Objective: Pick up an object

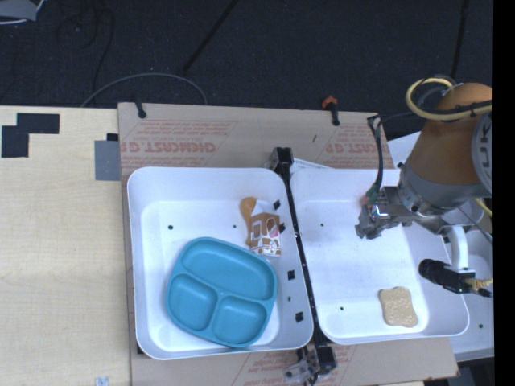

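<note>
The gripper (372,222) hangs over the upper part of the right bin (342,312); whether it is released or clenched cannot be told, and nothing shows in its grasp. The nearest thing to pick is the tan biscuit-like piece (398,306), lying toward the bin's near right corner, below and slightly right of the gripper, with bare floor between. A blue divided plate (221,292) and a small printed packet (265,235) lie in the left bin (149,215), beyond the divider.

Cardboard sheet (201,139) under two white bins (145,215), on wood bench (56,240); black cables (145,79) on dark floor behind.
</note>
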`<control>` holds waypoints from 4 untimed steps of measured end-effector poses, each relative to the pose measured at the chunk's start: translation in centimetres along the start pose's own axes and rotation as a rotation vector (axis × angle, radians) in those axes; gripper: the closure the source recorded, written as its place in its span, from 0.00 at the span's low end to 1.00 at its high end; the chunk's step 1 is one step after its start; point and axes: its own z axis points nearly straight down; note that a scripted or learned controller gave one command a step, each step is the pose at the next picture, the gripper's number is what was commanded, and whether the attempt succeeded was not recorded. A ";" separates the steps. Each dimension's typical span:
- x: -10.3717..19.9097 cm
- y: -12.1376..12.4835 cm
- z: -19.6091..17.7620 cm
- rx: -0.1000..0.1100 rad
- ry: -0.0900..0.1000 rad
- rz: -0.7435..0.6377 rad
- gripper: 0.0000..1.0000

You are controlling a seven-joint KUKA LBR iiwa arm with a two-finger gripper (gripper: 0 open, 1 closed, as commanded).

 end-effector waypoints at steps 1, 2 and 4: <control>-0.1 0.0 -1.0 0.001 0.000 0.001 1.00; 4.7 0.8 -0.2 0.004 0.002 -0.002 1.00; 14.1 2.6 -1.2 0.002 0.002 -0.004 1.00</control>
